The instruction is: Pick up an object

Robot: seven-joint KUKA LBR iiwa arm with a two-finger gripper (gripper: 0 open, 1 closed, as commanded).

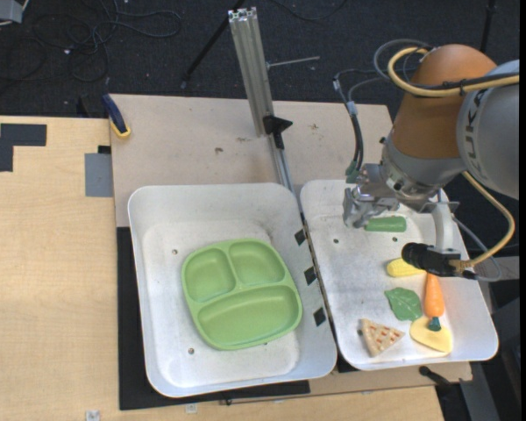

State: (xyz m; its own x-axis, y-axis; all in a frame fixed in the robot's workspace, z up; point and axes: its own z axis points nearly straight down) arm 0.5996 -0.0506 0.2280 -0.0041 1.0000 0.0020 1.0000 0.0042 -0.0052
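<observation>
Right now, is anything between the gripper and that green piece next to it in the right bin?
Nothing visible. The gripper hangs just left of the green piece, with bare bin floor around them.

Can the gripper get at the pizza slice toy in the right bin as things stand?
Probably yes. The pizza slice lies flat near the right bin's front edge, apart from the green leaf and cheese wedge, with nothing over it. The gripper hovers at the bin's far end.

Green divided plate in left white bin, upright aluminium post, dark cabled floor
</observation>
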